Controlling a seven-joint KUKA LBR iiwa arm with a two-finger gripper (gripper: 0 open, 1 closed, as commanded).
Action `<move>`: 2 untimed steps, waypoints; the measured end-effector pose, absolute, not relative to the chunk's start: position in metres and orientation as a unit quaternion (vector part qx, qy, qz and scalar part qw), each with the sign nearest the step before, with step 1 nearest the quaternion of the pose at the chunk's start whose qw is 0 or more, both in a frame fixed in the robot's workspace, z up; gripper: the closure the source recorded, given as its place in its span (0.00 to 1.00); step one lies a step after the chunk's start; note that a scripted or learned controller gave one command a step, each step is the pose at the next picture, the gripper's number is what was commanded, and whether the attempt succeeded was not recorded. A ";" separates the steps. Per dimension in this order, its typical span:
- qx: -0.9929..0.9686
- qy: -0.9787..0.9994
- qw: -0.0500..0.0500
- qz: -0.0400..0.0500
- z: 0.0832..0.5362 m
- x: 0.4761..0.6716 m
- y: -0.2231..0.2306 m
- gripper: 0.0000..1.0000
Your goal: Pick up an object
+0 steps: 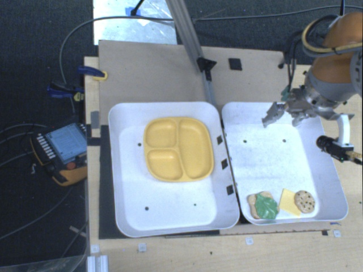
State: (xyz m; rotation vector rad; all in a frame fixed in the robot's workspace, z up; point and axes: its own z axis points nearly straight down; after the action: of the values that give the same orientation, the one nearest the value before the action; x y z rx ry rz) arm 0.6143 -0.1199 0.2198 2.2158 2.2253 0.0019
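Note:
My gripper (pixel 282 114) hangs over the far edge of the right bin (pixel 272 157), its fingers spread open with nothing between them. Along the bin's near edge lie three small items: a green leafy piece on a tan base (pixel 264 205), a yellow wedge (pixel 290 202) and a round brown cookie (pixel 305 201). These items lie well below the gripper in the camera view, close to the front rim.
The left bin (pixel 130 203) holds a yellow divided plate (pixel 178 148). A grey pole (pixel 187 27) slants across the back of the bench. A black fitting (pixel 332 145) sticks out at the right bin's right rim. Cables and a handheld unit (pixel 61 147) lie off the bench at left.

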 end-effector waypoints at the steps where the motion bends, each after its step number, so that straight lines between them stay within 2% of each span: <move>1: 0.705 0.710 0.000 -0.001 0.174 0.618 -0.112 0.00; 2: 0.707 0.708 -0.001 -0.001 0.112 0.616 -0.115 0.00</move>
State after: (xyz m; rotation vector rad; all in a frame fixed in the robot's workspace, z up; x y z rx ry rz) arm 0.6160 -0.1147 0.1117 2.2207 2.2243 -0.0026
